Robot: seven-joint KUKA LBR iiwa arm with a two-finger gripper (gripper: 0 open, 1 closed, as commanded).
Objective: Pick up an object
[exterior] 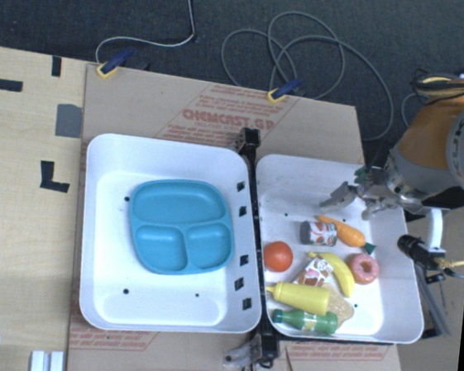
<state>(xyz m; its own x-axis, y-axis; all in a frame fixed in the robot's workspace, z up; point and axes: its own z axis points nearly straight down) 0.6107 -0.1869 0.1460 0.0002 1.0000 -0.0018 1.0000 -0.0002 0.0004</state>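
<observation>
The right bin [299, 184] holds several toy foods in its near half. Among them are an orange carrot [348, 233], a small grey can [311, 231], a red-orange ball [278, 255], a banana [340, 272], a pink donut [365, 269], a yellow bottle [300, 296] and a green bottle [306, 320]. My gripper [346, 207] hangs over the far right part of this bin, just behind the carrot and can. Its fingers [333, 199] are spread open and nothing sits between them.
A blue divided plate [182, 225] lies in the left bin [109, 167]. A black divider with clips [245, 215] runs between the bins. Cables [305, 56] loop on the dark floor behind the bench. The arm's orange band [438, 129] is at the right.
</observation>
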